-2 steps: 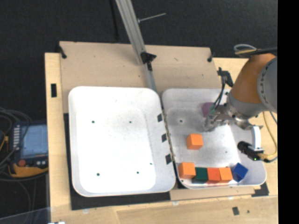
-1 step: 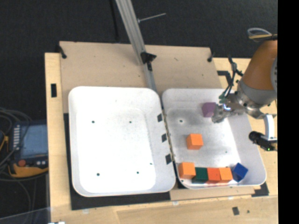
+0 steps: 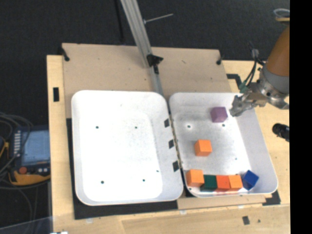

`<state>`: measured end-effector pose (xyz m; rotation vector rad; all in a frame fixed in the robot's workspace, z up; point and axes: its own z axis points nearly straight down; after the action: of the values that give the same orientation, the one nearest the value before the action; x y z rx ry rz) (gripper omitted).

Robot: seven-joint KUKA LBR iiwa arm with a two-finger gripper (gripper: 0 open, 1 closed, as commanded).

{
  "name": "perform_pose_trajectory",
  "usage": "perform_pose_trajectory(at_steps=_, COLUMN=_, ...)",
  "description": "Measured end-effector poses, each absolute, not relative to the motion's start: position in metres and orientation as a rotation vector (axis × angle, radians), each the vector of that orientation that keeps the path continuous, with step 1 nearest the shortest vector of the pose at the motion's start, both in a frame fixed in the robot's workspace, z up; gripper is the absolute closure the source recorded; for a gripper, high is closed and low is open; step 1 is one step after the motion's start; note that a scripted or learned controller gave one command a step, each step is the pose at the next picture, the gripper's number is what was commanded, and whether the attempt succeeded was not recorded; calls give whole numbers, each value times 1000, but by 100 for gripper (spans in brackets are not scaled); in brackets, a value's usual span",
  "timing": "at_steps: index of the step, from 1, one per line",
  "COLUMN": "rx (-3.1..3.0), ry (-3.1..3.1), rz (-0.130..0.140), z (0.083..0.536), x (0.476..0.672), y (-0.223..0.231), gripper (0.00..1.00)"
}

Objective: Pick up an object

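1. Gripper (image 3: 237, 106) low over right bin (image 3: 261, 145), far edge; finger state unclear, cannot tell.
2. Purple cube (image 3: 219, 114) just left of gripper.
3. Orange cube (image 3: 203, 147) mid-bin.

white bins (image 3: 87, 130), purple cube (image 3: 219, 114), blue cube (image 3: 250, 179)

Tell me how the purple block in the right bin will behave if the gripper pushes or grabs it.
The purple block looks like a small flat-faced cube, so it would probably slide rather than roll. It stands apart from the other blocks, so a push should move it alone. It likely stays stiff when squeezed. The gripper sits just beside it.
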<state>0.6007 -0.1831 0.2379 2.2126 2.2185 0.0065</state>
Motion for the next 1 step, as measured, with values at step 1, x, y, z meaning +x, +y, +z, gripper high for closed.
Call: perform_pose_trajectory(at_steps=1, rx=2213, ry=2225, rz=3, z=257, x=602, y=-184, gripper=100)
